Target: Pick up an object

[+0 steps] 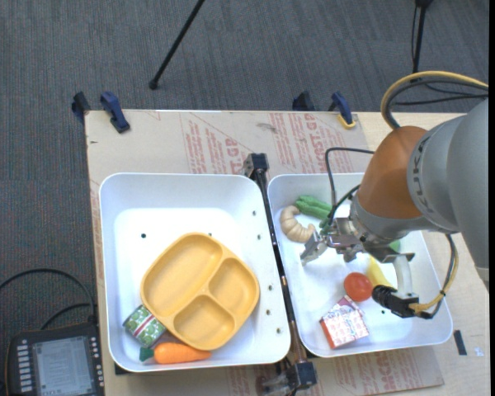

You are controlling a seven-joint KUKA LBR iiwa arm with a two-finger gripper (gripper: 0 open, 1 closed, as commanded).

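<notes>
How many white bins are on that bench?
2. The left bin holds a yellow tray; the right bin sits beside it, under the arm.

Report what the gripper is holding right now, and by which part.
Nothing is visible between the fingers of the gripper. It hangs over bare floor of the right bin, beside the beige curved piece.

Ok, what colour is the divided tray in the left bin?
Yellow-orange; the divided tray shows plainly in the camera view.
</notes>
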